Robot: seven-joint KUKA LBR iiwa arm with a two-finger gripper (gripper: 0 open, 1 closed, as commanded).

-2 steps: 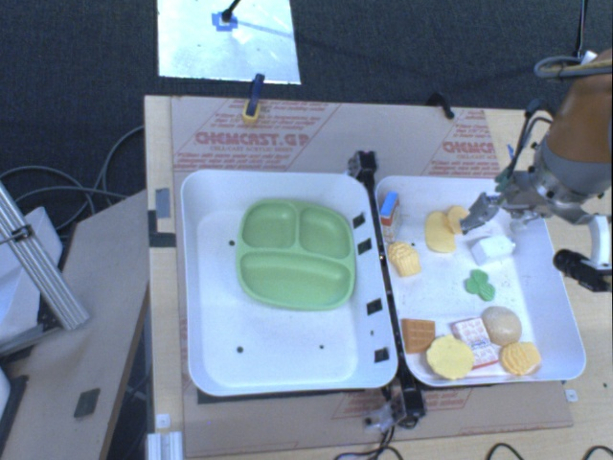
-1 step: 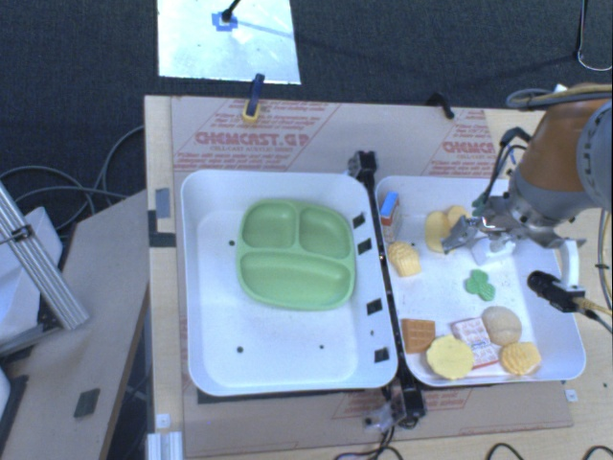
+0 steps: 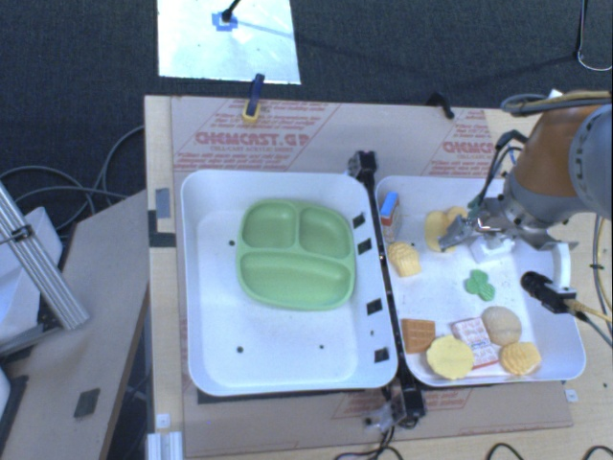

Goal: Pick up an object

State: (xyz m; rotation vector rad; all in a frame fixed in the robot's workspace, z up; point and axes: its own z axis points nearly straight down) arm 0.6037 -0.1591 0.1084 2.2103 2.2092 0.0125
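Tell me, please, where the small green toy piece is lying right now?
The green toy piece lies in the right bin, near its middle, just below the gripper and above the beige round piece.

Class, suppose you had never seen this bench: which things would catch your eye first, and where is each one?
The green divided plate stands out first, lying alone in the left bin. Next comes the right bin, scattered with small toy foods, such as a yellow round piece near its front edge. Above that bin's far side hangs the grey arm with its orange band, its tool low over the foods.
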